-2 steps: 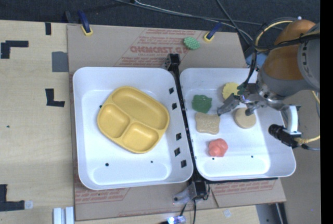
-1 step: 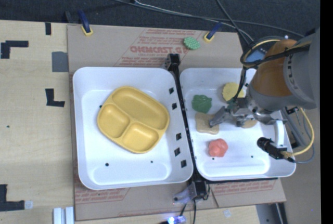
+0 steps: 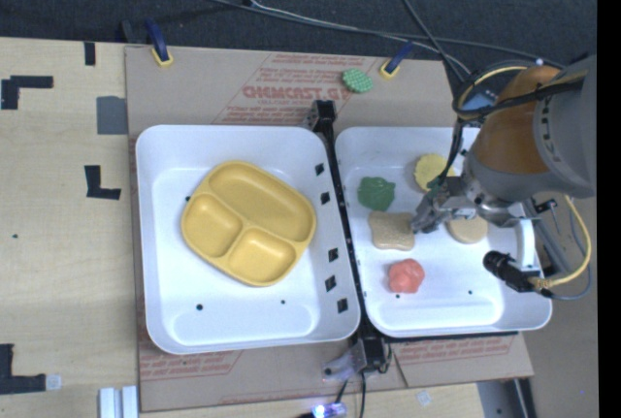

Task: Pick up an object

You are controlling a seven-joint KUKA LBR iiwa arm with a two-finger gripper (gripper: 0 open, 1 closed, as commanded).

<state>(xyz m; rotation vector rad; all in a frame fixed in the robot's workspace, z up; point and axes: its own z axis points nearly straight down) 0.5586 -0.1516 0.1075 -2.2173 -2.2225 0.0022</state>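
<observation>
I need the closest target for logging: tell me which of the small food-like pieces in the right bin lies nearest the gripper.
The beige, bread-like slab, just left of the gripper. The green lump, the red lump and the yellow disc all lie farther off.

- A wooden bench [image 3: 58, 241] carries a cardboard sheet [image 3: 252, 86].
- Two white bins, left [image 3: 160, 309] and right [image 3: 505, 314], sit side by side on the sheet.
- A green dotted piece [image 3: 357, 80] lies on the cardboard behind them.

The arm [image 3: 529, 130] at the frame's right covers part of the yellow disc [image 3: 428, 171] and the pale round item [image 3: 467, 231], its body runs past the right edge, and the gripper [image 3: 427, 216] fingers are too dark and small to tell apart.
</observation>
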